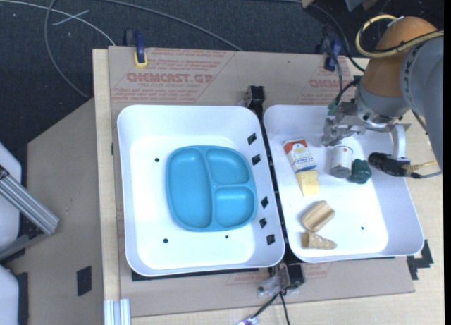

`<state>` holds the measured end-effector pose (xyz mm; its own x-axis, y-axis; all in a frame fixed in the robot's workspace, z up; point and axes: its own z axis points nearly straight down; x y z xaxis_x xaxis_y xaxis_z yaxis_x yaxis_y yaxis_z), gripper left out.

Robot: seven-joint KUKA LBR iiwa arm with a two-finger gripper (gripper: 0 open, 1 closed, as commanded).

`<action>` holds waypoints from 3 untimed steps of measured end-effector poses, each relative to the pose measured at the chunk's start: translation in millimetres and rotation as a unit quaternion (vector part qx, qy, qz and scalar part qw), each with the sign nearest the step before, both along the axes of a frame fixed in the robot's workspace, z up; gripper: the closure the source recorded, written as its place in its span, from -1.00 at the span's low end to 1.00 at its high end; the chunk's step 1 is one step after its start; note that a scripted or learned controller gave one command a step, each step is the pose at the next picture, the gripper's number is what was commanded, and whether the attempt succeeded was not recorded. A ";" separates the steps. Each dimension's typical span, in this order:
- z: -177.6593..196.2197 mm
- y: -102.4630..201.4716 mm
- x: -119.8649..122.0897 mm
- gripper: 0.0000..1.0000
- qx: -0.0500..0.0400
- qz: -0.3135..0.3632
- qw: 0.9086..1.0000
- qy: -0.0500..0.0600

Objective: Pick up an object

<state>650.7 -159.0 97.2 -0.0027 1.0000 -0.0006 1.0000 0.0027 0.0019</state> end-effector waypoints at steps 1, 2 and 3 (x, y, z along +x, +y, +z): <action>63.4 3.3 1.7 1.00 0.000 -0.001 1.000 -0.001; 122.7 9.4 9.1 1.00 0.000 0.000 1.000 -0.002; 142.8 9.5 10.0 1.00 0.000 -0.001 1.000 -0.001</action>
<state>660.8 -149.5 240.0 -0.0013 1.0000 -0.0008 1.0000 0.0013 0.0045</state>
